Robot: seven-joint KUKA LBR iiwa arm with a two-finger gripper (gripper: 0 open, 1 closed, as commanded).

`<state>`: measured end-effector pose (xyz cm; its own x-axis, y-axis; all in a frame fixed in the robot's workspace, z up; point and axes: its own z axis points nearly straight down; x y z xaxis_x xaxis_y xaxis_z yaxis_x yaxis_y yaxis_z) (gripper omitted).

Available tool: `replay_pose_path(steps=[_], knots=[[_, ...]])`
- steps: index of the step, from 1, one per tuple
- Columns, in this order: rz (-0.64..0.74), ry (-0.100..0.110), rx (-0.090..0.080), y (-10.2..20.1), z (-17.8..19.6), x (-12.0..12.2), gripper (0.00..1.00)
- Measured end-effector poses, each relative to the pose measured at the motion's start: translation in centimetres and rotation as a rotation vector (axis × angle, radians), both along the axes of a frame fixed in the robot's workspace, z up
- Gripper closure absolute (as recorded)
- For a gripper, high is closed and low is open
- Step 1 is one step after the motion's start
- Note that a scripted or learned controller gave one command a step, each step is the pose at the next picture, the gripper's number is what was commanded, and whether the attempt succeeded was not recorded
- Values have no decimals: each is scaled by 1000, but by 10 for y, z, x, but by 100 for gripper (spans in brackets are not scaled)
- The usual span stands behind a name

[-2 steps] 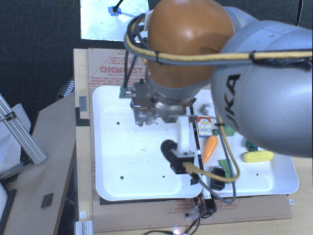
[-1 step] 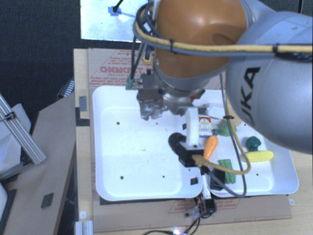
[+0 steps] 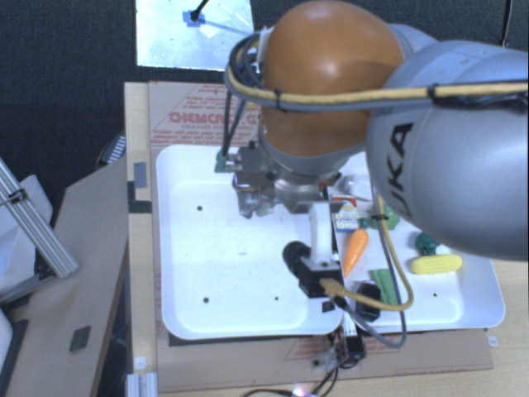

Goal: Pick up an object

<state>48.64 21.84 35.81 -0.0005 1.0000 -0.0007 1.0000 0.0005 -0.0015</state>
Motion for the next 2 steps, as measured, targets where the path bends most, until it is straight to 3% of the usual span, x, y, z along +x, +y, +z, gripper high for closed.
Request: replay_pose_path(steps=[1, 2], knots=[[-10, -18, 1, -108, 118, 41, 100], [15, 11, 0, 15, -15, -4, 100]])
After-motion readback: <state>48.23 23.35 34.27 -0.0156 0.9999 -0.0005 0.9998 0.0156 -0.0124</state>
